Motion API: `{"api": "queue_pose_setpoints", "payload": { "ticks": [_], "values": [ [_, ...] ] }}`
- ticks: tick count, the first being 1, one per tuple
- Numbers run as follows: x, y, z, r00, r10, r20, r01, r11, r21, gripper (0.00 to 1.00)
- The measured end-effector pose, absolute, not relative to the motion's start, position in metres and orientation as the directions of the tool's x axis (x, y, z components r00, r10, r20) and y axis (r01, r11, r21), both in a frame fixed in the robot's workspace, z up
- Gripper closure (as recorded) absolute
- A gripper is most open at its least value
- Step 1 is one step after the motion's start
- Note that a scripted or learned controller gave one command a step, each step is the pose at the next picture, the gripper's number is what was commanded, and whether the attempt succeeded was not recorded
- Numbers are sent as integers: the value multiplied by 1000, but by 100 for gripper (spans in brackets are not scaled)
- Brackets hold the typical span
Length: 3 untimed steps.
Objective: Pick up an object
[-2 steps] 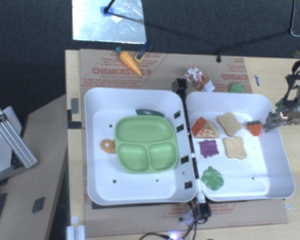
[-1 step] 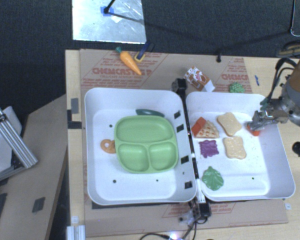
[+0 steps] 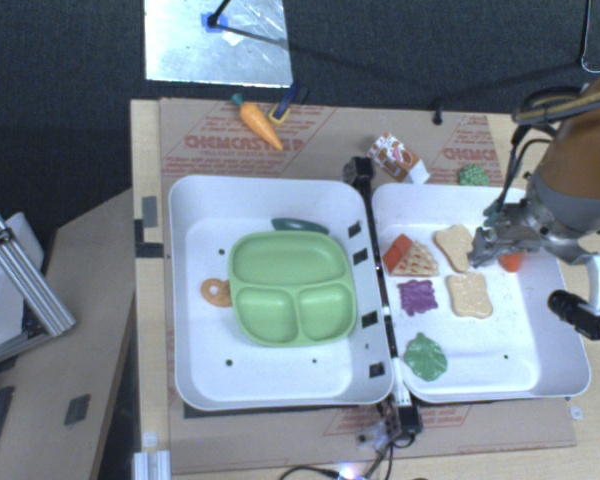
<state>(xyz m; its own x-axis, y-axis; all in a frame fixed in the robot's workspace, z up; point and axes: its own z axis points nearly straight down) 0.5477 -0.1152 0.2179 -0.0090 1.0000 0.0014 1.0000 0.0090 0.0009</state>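
Green leaf (image 3: 425,356) lies lower centre; at right, the hand (image 3: 487,248) hovers by bread (image 3: 453,245), seemingly lining up a grasp; grip state unclear.

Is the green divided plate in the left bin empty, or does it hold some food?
Empty. The green divided plate shows bare green in all three compartments. The small pretzel lies beside it on the left bin, not in it.

A divided plate (image 3: 288,290) and a pretzel (image 3: 216,292) to its left lie in the left bin (image 3: 195,378), while the right bin (image 3: 555,368) holds a pizza slice (image 3: 408,256), toast (image 3: 468,294) and a lettuce leaf (image 3: 425,356).
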Motion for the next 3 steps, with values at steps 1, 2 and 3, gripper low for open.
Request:
{"api": "queue_pose_setpoints", "payload": {
  "ticks": [1, 2, 3],
  "values": [
    [549, -52, 215, -11, 1000, 3, 1000, 11, 1, 100],
    [547, 0, 234, -10, 1000, 2, 1000, 10, 3, 100],
    [550, -2, 216, -4, 1000, 0, 1000, 4, 0, 100]
  ]
}}
